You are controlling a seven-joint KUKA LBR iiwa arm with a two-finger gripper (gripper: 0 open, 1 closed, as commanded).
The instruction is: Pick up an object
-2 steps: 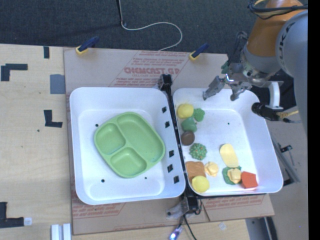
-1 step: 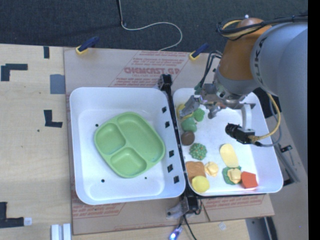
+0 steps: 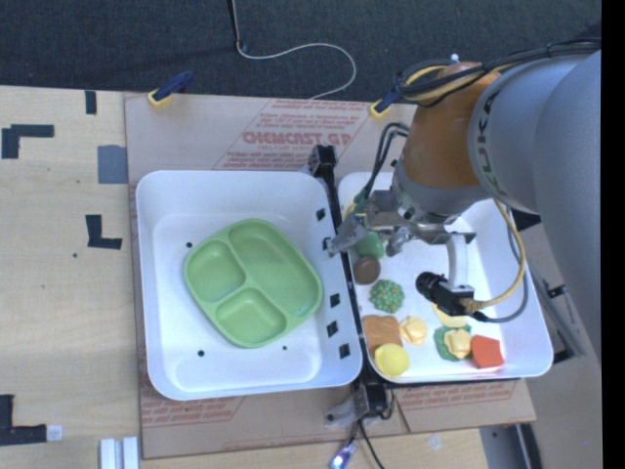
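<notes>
The tool (image 3: pixel 376 231), grip state unclear, hangs over the right bin (image 3: pixel 522 345) of toy food; left bin (image 3: pixel 161 262) holds a green tray (image 3: pixel 254 281).

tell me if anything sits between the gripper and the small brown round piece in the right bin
Nothing visible does. The gripper hangs just above the small brown round piece in the right white bin, at its left wall. The green bumpy piece lies beside it, lower right.

This looks like a robotics lab. A large grey and orange robot arm (image 3: pixel 488 135) reaches over two white bins (image 3: pixel 161 262) set on a cardboard sheet (image 3: pixel 283 130) clamped to a wooden surface (image 3: pixel 59 291), with cables (image 3: pixel 293 52) trailing across dark carpet (image 3: pixel 117 18) and black tape marks (image 3: pixel 98 233).
</notes>
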